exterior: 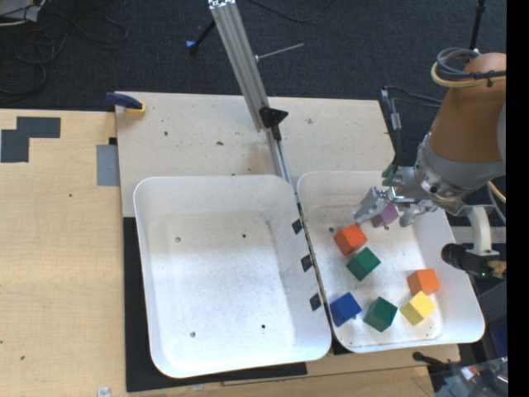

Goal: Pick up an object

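I see the gripper [385,209] over the right bin [463,325], pinching a small purple block [385,214] lifted just above the orange block [350,239]. I judge it light, stiff and smooth-faced, best gripped squarely across two opposite flat sides.

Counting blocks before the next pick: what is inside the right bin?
The right bin holds two orange blocks, two green, one blue, one yellow. A purple block sits at the gripper; the arm hides the floor beneath.
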`<state>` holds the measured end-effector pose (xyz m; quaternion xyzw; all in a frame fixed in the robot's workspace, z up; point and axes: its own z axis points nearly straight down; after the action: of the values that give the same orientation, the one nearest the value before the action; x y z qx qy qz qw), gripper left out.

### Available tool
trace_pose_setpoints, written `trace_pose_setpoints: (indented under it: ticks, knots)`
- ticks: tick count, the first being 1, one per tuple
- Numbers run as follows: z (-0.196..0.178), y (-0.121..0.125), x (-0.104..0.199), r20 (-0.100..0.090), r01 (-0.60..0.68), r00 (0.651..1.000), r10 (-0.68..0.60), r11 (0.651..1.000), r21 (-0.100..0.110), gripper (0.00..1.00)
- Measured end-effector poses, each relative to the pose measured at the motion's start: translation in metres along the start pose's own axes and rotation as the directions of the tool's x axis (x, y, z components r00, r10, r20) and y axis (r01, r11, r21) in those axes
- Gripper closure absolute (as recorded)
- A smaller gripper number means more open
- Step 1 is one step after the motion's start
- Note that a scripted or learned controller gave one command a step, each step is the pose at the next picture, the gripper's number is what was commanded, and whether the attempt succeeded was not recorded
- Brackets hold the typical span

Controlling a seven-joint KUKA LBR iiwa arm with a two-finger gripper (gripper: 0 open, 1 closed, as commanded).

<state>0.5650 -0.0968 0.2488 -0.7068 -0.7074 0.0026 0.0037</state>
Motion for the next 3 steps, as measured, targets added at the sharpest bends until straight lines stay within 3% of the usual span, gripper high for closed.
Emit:
trace_pose_setpoints:
  ticks: [1, 3]
  knots:
    - [-0.003, 0.001, -0.002, 0.001, -0.004, 1.0, 0.004, 1.0, -0.006, 0.0]
    - [0.115, -0.013, 0.0, 0.0, -0.002, 1.0, 0.002, 1.0, -0.002, 0.0]
